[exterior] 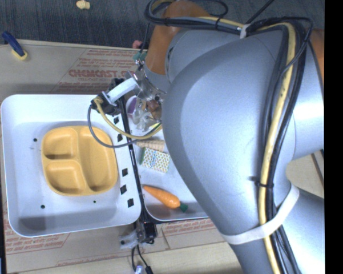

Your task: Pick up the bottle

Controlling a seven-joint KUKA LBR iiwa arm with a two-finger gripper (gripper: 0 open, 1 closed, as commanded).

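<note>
Arm: one grey KUKA arm (234, 124), orange band at the far end, covering most of the right bin.
Bins: two shallow white bins; left bin (17, 153) lies open to view, right bin (171, 213) shows as a strip beside the divider.
Plate: one yellow three-compartment plate (79, 160), lying flat in the left bin.
Carrot: one orange carrot (161, 196), near end of the right bin.
Packet: one small patterned packet (154, 157), right bin, between carrot and bottle.
Bottle: one clear bottle (138, 110), far end of the right bin, just under the wrist.
Gripper: one gripper (141, 104), over the bottle; grasping or released cannot be told.
</note>
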